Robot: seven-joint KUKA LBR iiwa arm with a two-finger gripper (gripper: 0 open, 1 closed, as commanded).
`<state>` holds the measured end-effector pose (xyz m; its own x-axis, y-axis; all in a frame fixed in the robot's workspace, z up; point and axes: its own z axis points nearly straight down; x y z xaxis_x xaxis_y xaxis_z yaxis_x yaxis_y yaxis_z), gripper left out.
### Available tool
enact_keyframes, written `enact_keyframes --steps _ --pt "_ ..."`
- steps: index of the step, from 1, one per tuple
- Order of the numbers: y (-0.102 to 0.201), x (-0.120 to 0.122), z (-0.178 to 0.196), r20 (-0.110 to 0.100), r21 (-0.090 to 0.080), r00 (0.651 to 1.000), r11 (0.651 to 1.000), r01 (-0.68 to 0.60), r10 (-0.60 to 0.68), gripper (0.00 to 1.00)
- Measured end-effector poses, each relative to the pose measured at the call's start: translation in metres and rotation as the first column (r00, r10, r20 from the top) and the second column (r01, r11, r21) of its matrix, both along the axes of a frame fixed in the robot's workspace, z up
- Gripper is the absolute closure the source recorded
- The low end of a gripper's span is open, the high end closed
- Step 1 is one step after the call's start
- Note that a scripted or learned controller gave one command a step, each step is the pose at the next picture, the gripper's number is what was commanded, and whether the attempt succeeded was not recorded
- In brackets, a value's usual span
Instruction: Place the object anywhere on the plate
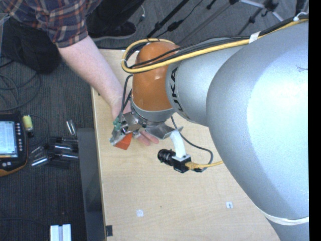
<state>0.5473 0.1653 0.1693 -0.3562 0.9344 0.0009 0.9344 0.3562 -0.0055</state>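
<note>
Lying just below the tool, the orange object touches a person's hand; tool's opening indiscernible.

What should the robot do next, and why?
Probably wait a moment before moving. A person's arm reaches in right next to the robot's hand, close to the small orange object over the wooden bench. Moving now might bump the person, so pausing seems safest.

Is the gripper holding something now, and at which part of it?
It cannot be told. An orange object sits right at the gripper, but a person's hand is there too, and the arm's wrist hides the contact.
</note>
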Motion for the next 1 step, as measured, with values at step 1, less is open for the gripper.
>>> enact_keyframes --steps 1 --pt "-0.0149 0.0018 -0.0094 0.001 0.000 0.991 0.991 -0.131 0.131 1.00"
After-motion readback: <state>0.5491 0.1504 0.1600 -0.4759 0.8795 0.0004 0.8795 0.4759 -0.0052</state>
